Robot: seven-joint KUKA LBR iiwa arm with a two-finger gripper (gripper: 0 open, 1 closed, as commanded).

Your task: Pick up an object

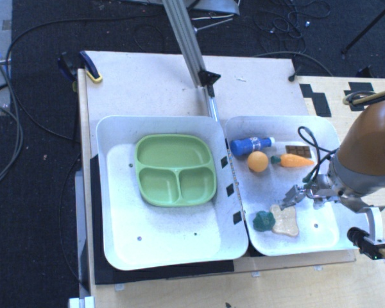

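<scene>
The right bin (321, 236) holds a blue bottle (249, 145), an orange ball (258, 162), a carrot (294, 161), a small brown block (298, 151), a dark green lump (264, 221) and a pale slice of toast (285, 223). My gripper (290, 201) comes in from the right and hangs low over the middle of this bin, just above the toast's upper edge. Nothing is visibly held in it. The arm's grey wrist and orange band (369, 146) cover the bin's right side.
The left bin (115, 236) carries a green divided plate (176, 170). A slanted metal pole (186, 34) ends at the bins' far edge. A black cable (308, 136) loops over the right bin's far corner. Bare bin floor lies right of the toast.
</scene>
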